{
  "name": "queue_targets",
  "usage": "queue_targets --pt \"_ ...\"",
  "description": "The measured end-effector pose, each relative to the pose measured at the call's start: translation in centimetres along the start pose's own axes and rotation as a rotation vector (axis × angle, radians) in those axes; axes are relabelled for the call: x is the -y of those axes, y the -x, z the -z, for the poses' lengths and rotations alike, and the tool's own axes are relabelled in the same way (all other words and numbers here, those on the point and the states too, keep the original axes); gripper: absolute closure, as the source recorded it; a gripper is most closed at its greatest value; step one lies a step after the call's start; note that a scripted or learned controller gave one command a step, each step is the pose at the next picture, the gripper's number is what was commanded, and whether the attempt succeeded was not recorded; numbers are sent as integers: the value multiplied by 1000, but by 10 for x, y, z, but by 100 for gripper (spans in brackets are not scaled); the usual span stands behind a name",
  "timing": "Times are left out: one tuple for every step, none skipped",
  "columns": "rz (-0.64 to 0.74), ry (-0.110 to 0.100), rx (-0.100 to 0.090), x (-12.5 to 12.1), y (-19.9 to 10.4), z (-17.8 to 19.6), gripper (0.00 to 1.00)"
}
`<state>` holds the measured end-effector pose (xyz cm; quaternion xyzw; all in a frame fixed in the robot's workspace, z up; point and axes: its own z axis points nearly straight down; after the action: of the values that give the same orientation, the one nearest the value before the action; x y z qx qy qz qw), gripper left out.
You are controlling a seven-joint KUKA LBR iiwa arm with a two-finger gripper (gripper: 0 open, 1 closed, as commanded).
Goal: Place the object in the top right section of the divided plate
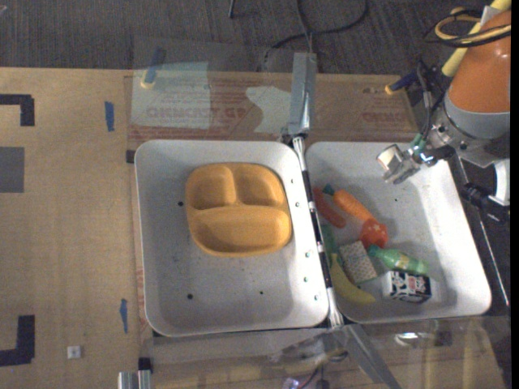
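Dark carpet runs across the top of the frame w/ black cables looped on it; below it you see the tan table (65,241) carrying two white bins side by side. Left bin (162,290) holds the orange divided plate (238,208), sitting in its upper-middle part, two small sections along the plate's top edge & one wide section below. Nothing lies on the plate.

Right bin (454,241) holds the objects, clustered toward its left & lower part: an orange carrot (352,204), a red-orange piece (328,211) just left of it by the bin wall, a red tomato-like ball (374,232), a speckled grey sponge (357,261), a yellow banana (347,286) below that, a green bottle (399,259), and a black & white carton (406,286) near the bottom edge.

Your jaws (395,164) hang over the right bin's upper part, up & right of the carrot, apart from all objects. Nothing is visibly between them; whether they're wide or narrow, can't tell. Arm w/ its orange band (484,75) comes in at upper right.
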<state>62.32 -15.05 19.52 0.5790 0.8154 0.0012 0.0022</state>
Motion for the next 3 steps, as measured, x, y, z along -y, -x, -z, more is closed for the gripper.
queue_targets --pt "321 -3 -3 -24 -99 -10 100" --pt "151 0 0 -45 -126 24 100" --pt "278 -3 -3 -27 -193 54 100"
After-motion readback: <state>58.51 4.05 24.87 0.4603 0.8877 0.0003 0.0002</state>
